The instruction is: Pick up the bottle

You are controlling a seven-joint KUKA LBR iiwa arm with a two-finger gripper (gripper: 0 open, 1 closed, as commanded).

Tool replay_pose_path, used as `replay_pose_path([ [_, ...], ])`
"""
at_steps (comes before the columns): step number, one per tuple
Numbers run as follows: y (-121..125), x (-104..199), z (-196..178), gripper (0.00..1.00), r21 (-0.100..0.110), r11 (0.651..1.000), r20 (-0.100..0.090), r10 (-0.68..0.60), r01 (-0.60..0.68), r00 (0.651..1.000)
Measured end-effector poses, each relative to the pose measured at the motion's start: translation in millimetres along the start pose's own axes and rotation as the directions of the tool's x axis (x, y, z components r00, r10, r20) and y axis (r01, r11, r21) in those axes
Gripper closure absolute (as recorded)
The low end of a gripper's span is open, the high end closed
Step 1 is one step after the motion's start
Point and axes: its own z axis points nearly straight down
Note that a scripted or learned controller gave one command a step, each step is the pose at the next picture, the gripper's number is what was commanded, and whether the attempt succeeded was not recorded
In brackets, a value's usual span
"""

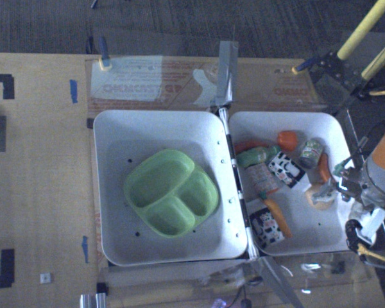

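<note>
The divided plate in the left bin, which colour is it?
Light green; the divided plate shows best in the camera view.

Soft, even light is falling from overhead, leaving only faint shadows inside the two white bins (109,172). Glare is washing over the clear panel (147,82) behind them. Everything is looking slightly blurred and grainy.

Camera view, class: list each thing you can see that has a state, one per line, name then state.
Green divided plate: right way up, lying flat in the left bin.
Green bottle: on its side in the right bin, beside the divider.
Orange carrot: lying flat, slanted.
Small can: tipped over.
Gripper: over the right bin's right edge, nothing visibly held.
</note>
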Motion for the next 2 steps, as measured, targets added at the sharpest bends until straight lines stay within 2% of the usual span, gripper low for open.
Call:
replay_pose_path([
  [1, 0, 0, -10, 1.0, -0.002, 1.0, 0.0, 0.0, 0.0, 1.0],
  [2, 9, -5, -212, 1.0, -0.002, 1.0, 0.001, -0.014, 0.014, 1.0],
])
